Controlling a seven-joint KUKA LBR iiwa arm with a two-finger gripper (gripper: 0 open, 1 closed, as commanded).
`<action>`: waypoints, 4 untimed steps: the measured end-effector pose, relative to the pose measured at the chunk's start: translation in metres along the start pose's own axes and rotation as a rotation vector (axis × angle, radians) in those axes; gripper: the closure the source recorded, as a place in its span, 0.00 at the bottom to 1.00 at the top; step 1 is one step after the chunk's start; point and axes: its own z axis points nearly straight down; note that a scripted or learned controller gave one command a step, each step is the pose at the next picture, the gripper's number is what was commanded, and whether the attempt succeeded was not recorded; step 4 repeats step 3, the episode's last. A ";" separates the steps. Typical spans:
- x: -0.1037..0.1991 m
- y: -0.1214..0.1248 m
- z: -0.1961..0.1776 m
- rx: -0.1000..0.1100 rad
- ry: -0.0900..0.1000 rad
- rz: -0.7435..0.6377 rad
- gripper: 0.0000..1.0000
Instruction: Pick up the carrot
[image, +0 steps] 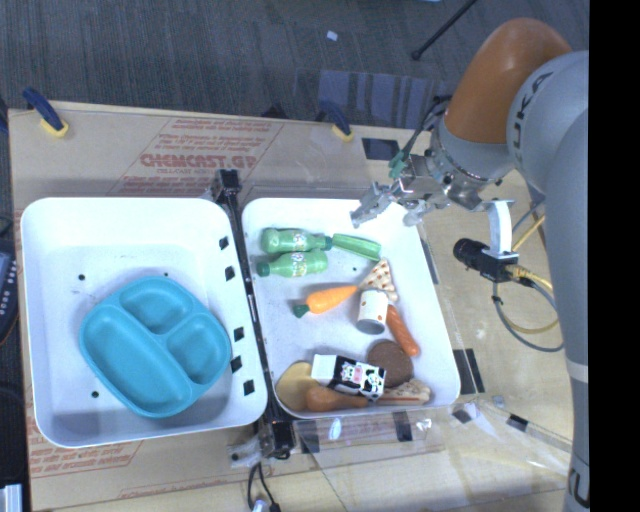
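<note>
The carrot (332, 298) is orange with a small green end pointing left. It lies flat near the middle of the right bin (436, 300). My gripper (386, 211) hangs over the bin's far right corner, well above and behind the carrot. Its fingers are open with nothing between them. A green bottle and a green stick lie between the gripper and the carrot.
Around the carrot lie two green bottles (294, 241), a green stick (356, 245), a waffle wedge (380, 276), a white cup (372, 311), an orange-red sausage (403, 333), a brown disc (391, 361) and a cow-print carton (352, 376). The left bin holds a blue divided plate (155, 345).
</note>
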 end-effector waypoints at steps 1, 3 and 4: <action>0.012 -0.047 0.165 0.002 0.001 -0.107 0.00; 0.088 -0.017 0.063 -0.001 0.002 0.211 1.00; 0.088 -0.017 0.063 -0.001 0.002 0.211 1.00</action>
